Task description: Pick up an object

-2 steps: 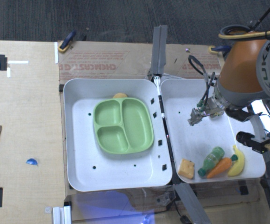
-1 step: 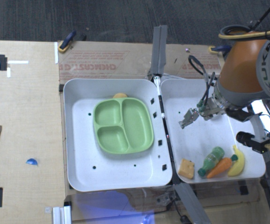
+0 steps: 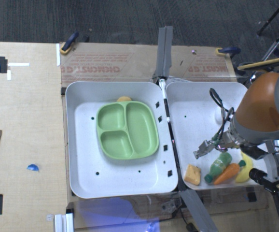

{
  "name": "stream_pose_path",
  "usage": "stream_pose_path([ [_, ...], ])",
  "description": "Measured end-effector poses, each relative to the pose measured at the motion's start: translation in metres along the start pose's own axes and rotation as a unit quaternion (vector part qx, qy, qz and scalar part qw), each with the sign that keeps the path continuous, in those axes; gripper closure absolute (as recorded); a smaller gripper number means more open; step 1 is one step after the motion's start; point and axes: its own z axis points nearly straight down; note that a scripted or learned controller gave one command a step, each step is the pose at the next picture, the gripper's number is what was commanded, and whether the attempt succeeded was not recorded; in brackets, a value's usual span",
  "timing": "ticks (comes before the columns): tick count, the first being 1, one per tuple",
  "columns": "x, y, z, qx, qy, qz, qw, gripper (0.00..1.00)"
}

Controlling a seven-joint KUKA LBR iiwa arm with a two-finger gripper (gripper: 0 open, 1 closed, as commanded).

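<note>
Two shallow white bins sit side by side on a wooden bench, seen from above at a slant. The left bin (image 3: 81,144) holds a pale green divided plate (image 3: 128,129) with three compartments, lying flat near the bin's middle. A small orange-yellow object (image 3: 124,99) peeks out from behind the plate's far edge; what it is cannot be told.

The right bin (image 3: 188,105) holds a cluster of toy foods in its near right corner. A tan, wedge-shaped piece (image 3: 193,174), perhaps bread or cheese, lies at the left of the cluster. Just right of it lies a green bottle (image 3: 218,166), translucent, with its long axis slanting from near-left to far-right. An orange carrot (image 3: 227,173) lies touching the bottle's near side, along much the same slant, its narrow tip toward the near left. A yellow piece (image 3: 244,170), partly hidden by the arm, sits at the right end.

The grey arm (image 3: 262,108), with its orange band, reaches in from the right above this corner. Its gripper (image 3: 204,149) hangs just beyond the bottle, fingers pointing left. Whether the claw is open or closed cannot be told.
</note>
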Motion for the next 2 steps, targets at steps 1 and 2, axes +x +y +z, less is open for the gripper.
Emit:
stream_pose_path([
  [1, -0.008, 0.06, 0.001, -0.001, -0.001, 0.0, 1.0, 0.0],
  [2, -0.059, 0.127, -0.007, -0.001, -0.001, 0.011, 0.9999, 0.0],
])
